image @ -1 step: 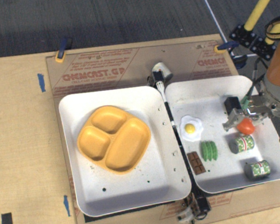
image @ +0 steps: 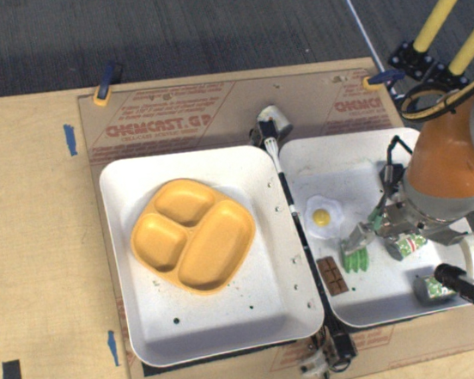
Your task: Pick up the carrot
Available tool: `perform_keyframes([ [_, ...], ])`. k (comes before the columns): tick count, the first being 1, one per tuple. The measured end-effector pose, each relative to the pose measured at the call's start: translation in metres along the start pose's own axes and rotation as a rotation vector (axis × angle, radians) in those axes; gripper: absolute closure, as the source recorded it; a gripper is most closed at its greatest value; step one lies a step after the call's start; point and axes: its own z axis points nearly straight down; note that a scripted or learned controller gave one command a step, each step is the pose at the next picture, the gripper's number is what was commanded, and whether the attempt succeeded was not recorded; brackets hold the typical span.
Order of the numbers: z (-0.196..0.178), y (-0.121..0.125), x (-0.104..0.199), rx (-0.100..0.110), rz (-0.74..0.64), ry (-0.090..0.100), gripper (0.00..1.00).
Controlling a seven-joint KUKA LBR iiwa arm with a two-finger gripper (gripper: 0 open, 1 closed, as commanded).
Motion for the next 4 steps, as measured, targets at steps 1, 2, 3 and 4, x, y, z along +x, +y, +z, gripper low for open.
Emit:
perform_keyframes([
  [1,-0.069,0.056,0.054,0.015,0.054,0.005,0.0],
  [2,-0.069,0.006,0.086,0.02,0.301,0.004,0.0],
  [3,-0.069,0.006,0.086,0.02,0.301,0.004,0.0],
  [4,-0.126,0.051,0.028,0.015,0.251,0.002,0.0],
])
